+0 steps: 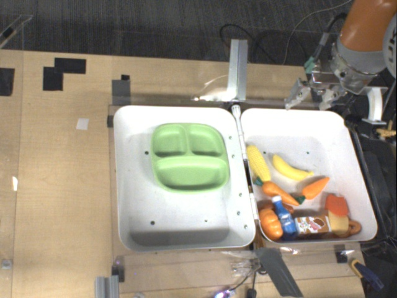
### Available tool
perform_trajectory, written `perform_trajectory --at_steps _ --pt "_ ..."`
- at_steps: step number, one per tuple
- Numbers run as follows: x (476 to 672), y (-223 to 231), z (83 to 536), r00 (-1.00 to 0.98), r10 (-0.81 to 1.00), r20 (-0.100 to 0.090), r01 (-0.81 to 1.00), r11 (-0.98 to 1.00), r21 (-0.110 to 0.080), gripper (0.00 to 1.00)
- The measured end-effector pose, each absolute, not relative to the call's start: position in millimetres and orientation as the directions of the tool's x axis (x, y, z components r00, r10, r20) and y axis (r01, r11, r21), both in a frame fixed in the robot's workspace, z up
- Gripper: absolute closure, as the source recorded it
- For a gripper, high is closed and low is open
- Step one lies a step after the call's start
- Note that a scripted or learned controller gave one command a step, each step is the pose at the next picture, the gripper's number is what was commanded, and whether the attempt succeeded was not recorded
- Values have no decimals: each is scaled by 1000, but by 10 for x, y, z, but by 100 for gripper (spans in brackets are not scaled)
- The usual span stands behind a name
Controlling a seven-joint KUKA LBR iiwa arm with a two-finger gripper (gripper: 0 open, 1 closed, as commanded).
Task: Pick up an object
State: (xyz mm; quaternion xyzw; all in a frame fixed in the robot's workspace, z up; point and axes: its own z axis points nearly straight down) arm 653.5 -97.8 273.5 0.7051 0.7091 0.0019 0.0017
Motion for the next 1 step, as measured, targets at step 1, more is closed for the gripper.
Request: perform_trajectory --at_steps 1 --pt "5910 -730 1969 221 975 2 975 -221 2 0"
